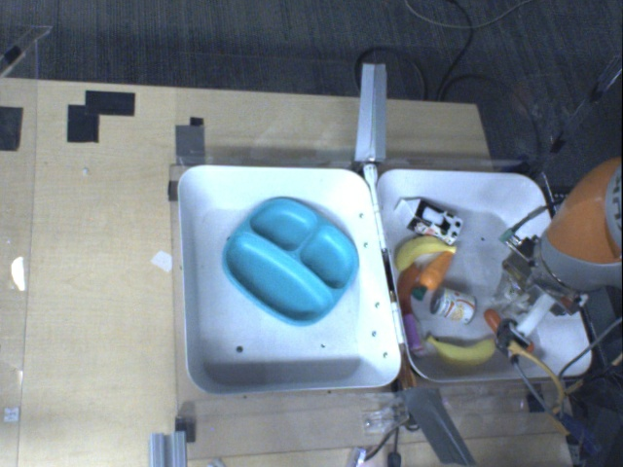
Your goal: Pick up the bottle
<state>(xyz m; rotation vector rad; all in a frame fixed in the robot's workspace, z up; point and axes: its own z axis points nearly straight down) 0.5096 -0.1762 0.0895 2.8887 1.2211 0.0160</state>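
Jaws unclear; gripper [513, 311] nr bottle [454, 306]

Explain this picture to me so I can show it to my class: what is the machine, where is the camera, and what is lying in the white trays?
A fixed camera looks down on a bench at a slant. The machine is a robot arm, grey with an orange band, reaching in from the right. Its gripper hangs over the right bin; whether it holds anything cannot be told. That bin holds a small bottle, two bananas, an orange item and a black-and-white object. The left bin holds a blue divided plate.
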